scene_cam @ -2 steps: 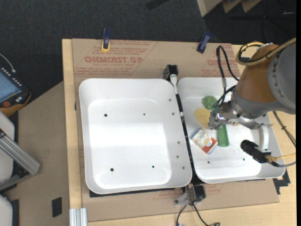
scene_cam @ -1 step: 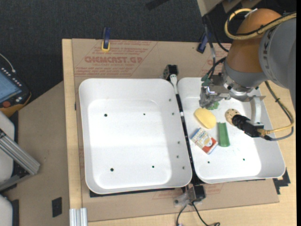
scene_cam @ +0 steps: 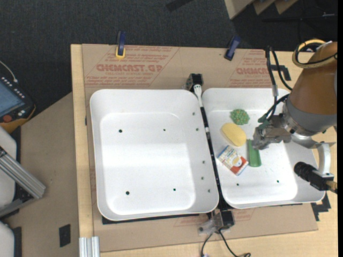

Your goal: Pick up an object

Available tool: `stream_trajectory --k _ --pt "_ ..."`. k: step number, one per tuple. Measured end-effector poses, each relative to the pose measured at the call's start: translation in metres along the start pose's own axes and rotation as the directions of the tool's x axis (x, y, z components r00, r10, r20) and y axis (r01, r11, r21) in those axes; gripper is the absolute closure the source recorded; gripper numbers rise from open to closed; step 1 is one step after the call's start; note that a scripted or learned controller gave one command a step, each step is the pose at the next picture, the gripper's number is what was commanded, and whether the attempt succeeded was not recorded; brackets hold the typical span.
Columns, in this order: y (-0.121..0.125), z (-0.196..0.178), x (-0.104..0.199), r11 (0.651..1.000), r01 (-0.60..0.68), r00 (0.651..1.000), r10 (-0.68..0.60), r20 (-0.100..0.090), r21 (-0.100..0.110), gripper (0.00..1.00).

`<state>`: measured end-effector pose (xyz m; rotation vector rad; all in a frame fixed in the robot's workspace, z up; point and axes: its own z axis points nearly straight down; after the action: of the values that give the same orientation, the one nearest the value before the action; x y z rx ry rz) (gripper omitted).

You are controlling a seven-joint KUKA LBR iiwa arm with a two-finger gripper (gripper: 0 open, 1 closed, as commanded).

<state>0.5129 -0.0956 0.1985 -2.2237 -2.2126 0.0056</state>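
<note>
In the right bin lie several small objects. A green knobbly ball sits toward the back, a yellow rounded piece just in front of it, a small red-and-white carton nearer the bin's left wall, and a green block upright beside the carton. My gripper hangs over the bin from the right, directly above the green block's top end. The gripper's body hides its fingertips, and nothing shows lifted off the bin floor.
The left bin stands beside the right one, sharing a dark divider strip. Both rest on a cardboard sheet held by two blue clamps at the back. The arm's orange band looms over the right bin's far right side.
</note>
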Motion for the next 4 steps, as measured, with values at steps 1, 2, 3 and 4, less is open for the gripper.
stream_trajectory --k 1,2,3,4 --pt "-0.035 -0.028 -0.095 1.000 -0.004 1.000 0.005 0.006 -0.010 1.00" --pt "0.030 -0.022 -0.010 1.000 0.015 1.000 -0.015 0.001 -0.011 1.00" --pt "-0.036 -0.075 0.085 1.000 0.016 1.000 -0.016 -0.004 -0.006 1.00" --pt "-0.034 -0.168 0.124 1.000 0.012 1.000 -0.012 -0.001 -0.018 1.00"
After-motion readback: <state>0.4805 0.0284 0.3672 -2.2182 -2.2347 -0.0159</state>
